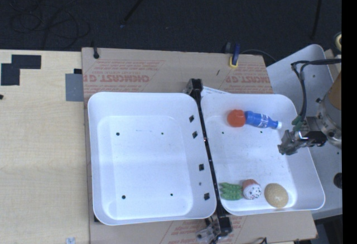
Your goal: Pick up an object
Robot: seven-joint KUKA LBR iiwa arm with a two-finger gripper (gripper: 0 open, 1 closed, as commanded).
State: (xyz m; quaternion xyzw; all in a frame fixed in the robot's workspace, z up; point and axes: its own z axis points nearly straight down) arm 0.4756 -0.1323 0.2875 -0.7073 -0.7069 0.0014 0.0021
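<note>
At the far left the pale wooden counter [39, 153] carries a few dark flat patches near its upper edge, and a sheet of brown printed cardboard [145, 72] lies under both bins. The left bin [97, 125] is a shallow white tray with rounded corners, and small dark holes dot its floor. A black divider strip [203, 148] runs between it and the right bin [307, 181], the two rims touching along that line. In the right bin, near the bottom wall, three things sit in a row: a green leafy toy [229, 191] closest to the divider, just beside it a small white ball with red spots [251, 190], and next to that a tan egg-shaped object [276, 195] toward the bottom right corner. Well apart from them, in the upper half of the same bin, an orange ball [236, 118] lies touching the end of a blue bottle [260, 120], which rests on its side with its white cap pointing to the right. Behind the bins a small blue and yellow clamp [235, 54] stands at the cardboard's top edge. At the right rim of the right bin the gripper [289, 145] hangs over the wall, with nothing between its jaws; it is too small and dark here to tell whether the jaws are spread or pressed together. Black cables loop above it toward the grey arm [329, 125].
</note>
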